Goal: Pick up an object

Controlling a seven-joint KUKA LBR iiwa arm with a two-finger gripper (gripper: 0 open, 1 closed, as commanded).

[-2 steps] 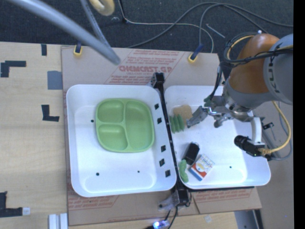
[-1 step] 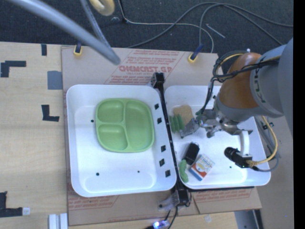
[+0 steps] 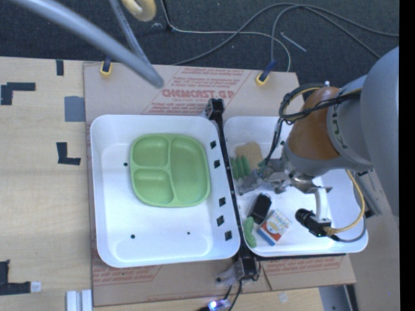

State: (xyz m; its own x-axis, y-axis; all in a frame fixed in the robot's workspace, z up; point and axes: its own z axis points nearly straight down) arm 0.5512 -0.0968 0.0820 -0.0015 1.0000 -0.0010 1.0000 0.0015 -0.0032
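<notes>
My gripper point(image 3: 254, 183) is low in the right bin point(image 3: 350, 241), near its left wall, under the grey wrist with the orange band. Beside it, toward the far left corner, lie a tan block point(image 3: 248, 152) and a green ridged piece point(image 3: 240, 167). Just in front of the gripper rests a black object point(image 3: 260, 207). A small colourful box point(image 3: 275, 227) and a green item point(image 3: 249, 231) sit by the bin's near edge. I see nothing held between the fingers.
The left bin point(image 3: 110, 238) holds a green divided plate point(image 3: 170, 170). A black divider point(image 3: 224, 173) runs between the two bins. A grey bar point(image 3: 84, 28) crosses the upper left. Cables trail over the dark floor at the back.
</notes>
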